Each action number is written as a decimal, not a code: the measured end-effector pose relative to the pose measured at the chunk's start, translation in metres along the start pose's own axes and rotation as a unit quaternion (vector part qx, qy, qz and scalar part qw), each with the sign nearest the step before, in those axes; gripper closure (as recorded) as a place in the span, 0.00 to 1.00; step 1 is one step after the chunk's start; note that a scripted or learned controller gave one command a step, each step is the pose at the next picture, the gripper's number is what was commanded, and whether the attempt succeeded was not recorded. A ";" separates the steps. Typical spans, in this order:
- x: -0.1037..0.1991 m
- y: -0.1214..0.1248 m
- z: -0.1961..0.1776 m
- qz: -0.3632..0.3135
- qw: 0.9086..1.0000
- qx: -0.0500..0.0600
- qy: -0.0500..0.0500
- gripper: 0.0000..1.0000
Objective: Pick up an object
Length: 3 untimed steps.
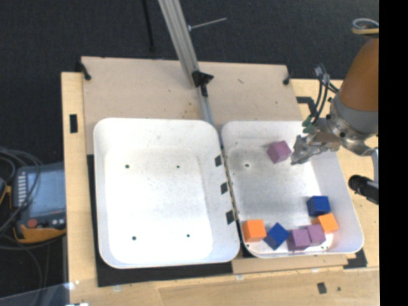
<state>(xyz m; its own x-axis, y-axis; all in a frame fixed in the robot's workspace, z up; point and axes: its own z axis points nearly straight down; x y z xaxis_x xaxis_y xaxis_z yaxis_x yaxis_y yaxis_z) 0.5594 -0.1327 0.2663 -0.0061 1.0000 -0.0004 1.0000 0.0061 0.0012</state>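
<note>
Gripper (298,157) just right of block (278,151).

The robot arm (357,101) is showing a big round orange band, and under it a smooth grey ring is wrapping the wrist. Thin dark cables (320,97) are looping along its side, with a bit of green showing. The pincer (299,156) is looking grey and boxy, made of dull metal. A pale ring is sitting on top of the orange part.
</note>
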 end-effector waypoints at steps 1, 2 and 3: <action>0.057 0.009 0.009 0.000 1.000 0.001 0.000 1.00; 0.115 0.015 0.008 -0.001 1.000 0.000 0.001 1.00; 0.164 0.002 0.017 0.000 1.000 0.001 0.000 1.00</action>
<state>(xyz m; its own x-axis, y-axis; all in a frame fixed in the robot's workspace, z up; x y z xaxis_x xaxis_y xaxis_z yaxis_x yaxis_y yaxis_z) 0.5607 0.0309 0.2493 -0.0059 1.0000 0.0001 1.0000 0.0059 -0.0003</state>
